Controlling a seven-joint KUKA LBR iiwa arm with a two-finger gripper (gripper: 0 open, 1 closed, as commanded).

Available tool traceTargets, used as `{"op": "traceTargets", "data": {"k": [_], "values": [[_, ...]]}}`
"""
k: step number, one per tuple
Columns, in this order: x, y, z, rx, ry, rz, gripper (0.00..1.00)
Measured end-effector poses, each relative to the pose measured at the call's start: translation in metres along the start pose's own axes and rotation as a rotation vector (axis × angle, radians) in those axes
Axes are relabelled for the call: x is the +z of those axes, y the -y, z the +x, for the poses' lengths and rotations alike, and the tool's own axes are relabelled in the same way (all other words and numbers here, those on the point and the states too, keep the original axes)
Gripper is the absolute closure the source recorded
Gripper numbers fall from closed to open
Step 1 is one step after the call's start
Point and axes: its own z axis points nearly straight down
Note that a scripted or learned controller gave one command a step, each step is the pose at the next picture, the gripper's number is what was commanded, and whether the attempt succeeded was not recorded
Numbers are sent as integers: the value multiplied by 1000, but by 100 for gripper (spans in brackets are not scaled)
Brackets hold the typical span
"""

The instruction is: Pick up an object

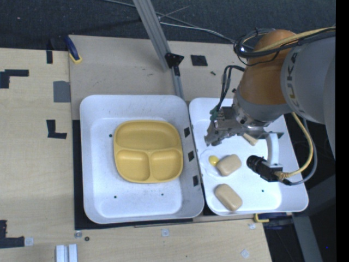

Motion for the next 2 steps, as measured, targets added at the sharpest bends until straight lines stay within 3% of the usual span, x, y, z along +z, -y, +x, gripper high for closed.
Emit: {"op": "traceTargets", "data": {"k": [2], "values": [[17,-40,79,0,0,0,100]]}}
